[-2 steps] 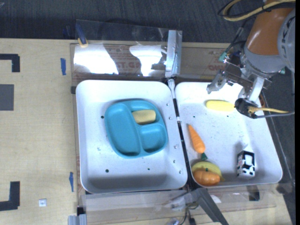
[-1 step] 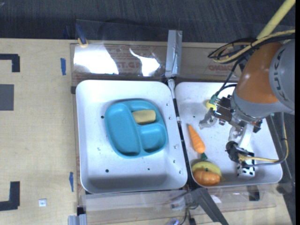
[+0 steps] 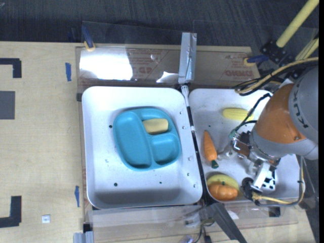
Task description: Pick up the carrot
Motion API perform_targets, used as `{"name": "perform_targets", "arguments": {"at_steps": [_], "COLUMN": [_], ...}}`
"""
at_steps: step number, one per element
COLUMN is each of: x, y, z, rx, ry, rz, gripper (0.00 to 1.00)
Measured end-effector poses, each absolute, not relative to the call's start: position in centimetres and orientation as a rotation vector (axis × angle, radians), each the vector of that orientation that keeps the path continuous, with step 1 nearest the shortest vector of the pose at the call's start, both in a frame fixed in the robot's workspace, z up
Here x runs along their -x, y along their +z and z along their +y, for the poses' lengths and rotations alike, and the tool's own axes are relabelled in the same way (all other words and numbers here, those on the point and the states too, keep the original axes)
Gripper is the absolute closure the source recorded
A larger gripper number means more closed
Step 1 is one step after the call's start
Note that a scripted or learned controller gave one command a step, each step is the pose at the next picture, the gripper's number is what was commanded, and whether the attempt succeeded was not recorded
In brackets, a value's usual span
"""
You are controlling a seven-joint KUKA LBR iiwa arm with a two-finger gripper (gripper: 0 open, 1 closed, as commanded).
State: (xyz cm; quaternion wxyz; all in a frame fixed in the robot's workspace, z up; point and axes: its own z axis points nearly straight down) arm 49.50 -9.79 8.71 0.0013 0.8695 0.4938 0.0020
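The carrot (image 3: 209,146), orange with a small green tip at its lower end, lies in the right bin (image 3: 202,105) close to the bin's left wall, pointing roughly up and down. My gripper (image 3: 238,148) hangs over the same bin, just to the right of the carrot and apart from it. The arm's orange band (image 3: 278,120) sits above it and hides part of the bin floor. Nothing shows held in the gripper.
A yellow corn-like piece (image 3: 235,114) lies at the back of the right bin. An orange and yellow fruit (image 3: 223,187) rests at its front left corner. The left bin (image 3: 96,110) holds a blue divided plate (image 3: 132,140) with a yellow block (image 3: 156,126).
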Motion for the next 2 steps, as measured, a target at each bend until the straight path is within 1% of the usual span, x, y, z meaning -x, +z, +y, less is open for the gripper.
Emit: {"name": "perform_targets", "arguments": {"at_steps": [1,2], "x": [-48.2,-48.2], "y": [8.7,9.7], "z": [-10.6,-10.6], "rx": [-2.936,-2.934], "ry": [0.011,0.013], "rz": [1.116,1.112], "gripper": [0.00,1.00]}}
